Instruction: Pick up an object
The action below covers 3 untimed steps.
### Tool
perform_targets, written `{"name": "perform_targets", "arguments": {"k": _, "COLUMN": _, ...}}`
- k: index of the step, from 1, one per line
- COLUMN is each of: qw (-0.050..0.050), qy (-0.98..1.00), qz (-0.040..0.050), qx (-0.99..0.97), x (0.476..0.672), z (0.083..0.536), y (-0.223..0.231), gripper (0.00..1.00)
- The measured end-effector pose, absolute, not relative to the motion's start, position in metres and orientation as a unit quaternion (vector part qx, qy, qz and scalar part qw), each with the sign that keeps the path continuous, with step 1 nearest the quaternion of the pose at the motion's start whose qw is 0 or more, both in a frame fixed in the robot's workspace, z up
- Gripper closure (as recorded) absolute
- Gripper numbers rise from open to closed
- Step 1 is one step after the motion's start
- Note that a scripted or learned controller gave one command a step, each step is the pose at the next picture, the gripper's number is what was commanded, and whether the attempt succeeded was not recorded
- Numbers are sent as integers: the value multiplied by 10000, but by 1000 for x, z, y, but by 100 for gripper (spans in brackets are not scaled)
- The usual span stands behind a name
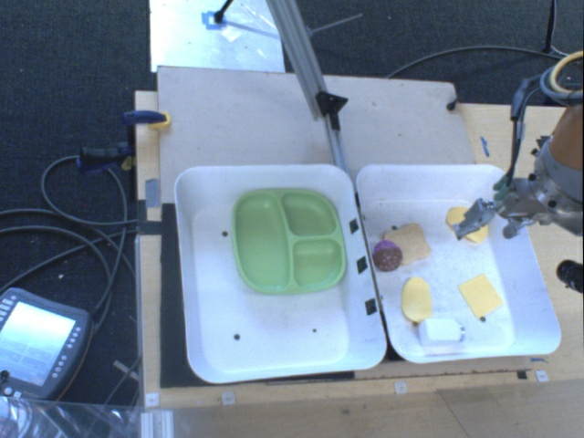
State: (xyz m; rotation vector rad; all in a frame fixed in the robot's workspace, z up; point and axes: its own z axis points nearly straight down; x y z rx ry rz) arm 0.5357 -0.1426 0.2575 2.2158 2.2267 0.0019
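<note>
My gripper hangs over the upper right of the right bin, fingers spread apart, with nothing visible between them. Its left finger overlaps a small yellow piece, partly hiding it. Lower in the same bin lie a tan slice, a purple ball touching it, a yellow oval, a yellow square and a white block.
The left bin holds a green divided plate. A grey pole slants down to the divide between the bins. Cables and a handheld pendant lie on the floor at left.
</note>
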Motion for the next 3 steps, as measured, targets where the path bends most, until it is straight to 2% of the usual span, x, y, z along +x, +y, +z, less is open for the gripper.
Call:
{"name": "perform_targets", "arguments": {"k": 1, "qw": 4, "qy": 7084, "qz": 8, "qx": 7058, "x": 536, "z": 258, "y": -143, "gripper": 0}}
{"name": "perform_targets", "arguments": {"k": 3, "qw": -22, "qy": 7075, "qz": -10, "qx": 7067, "x": 534, "z": 160, "y": -136, "gripper": 0}}
